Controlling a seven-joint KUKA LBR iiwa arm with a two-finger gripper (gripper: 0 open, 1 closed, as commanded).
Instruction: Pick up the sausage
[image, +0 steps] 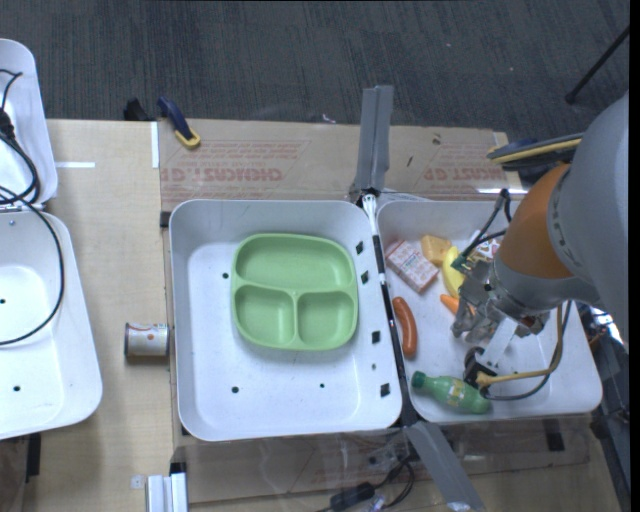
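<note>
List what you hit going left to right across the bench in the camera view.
Small metal can → green three-compartment plastic tray → orange-red sausage → green plastic bottle lying on its side → claw.

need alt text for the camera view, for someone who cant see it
A grey robot arm with an orange band reaches into the right white bin, its gripper to the right of the sausage lying near the bin's left wall. A green bottle and a pink packet share that bin; the left bin holds a green divided plate.

One fixed camera looks down slantwise on both bins (190, 300)
</note>
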